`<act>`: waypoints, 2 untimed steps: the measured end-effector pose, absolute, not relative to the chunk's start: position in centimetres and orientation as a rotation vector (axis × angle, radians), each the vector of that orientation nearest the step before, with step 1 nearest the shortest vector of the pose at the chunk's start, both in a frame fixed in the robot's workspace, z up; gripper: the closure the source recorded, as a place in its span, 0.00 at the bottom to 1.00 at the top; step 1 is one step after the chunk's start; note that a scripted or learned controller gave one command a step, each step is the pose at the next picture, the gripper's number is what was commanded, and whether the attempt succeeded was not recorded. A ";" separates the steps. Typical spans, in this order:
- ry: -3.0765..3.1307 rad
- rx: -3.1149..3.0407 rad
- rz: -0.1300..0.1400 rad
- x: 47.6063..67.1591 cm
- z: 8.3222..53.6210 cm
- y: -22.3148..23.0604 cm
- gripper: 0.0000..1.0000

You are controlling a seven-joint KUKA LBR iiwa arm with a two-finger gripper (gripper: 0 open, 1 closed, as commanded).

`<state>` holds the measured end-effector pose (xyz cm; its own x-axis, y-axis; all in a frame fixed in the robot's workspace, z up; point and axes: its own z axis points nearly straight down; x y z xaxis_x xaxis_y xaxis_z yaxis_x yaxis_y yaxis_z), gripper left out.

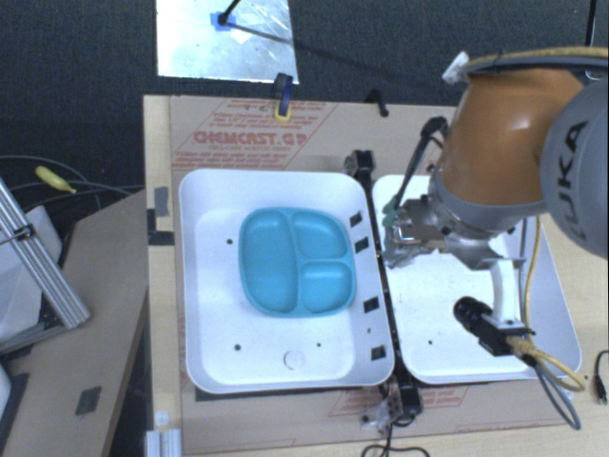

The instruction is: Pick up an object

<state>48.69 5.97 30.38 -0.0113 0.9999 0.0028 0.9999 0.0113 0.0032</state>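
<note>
much of the right bin behind the arm; end effector fingers unclear

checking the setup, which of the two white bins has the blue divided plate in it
The left bin, farther from the arm, holds the blue divided plate, which lies flat near its middle. The right bin sits under the gripper.

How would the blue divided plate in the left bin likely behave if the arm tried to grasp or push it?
The blue divided plate looks like moulded plastic, so probably stiff and light. It lies flat on the left bin floor, so it should slide rather than roll or tip. Its low rounded rim and glossy surface may give little purchase.
</note>
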 end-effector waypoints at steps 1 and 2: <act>2.215 2.224 0.001 48.7 28.8 0.7 1.00; 2.232 2.213 0.001 49.4 26.5 6.2 1.00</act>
<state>49.40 6.20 26.48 -0.0083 1.0000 0.0016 1.0000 0.0083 -0.0009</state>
